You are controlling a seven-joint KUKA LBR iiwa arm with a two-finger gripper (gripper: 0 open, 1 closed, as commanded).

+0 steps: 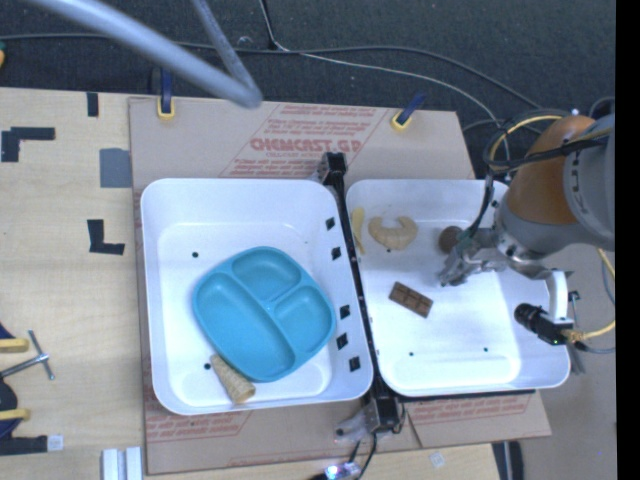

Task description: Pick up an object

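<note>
Even, bright light; top-left foreground bar perhaps out of focus.

Left bin (160, 268): white plastic, smooth, faintly glossy. Right bin (480, 368): same. Divided plate (262, 311): light blue plastic, smooth, matt. Backing board (300, 138): brown cardboard, printed red. Bench (60, 288): pale wood. Arm band (540, 183): glossy orange.

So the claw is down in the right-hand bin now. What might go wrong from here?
The gripper sits near a small dark round object close to the right bin's back wall, so it might nudge it away and come up with nothing. The brown bar and croissant-shaped piece lie off to its side, likely out of its grasp.
</note>
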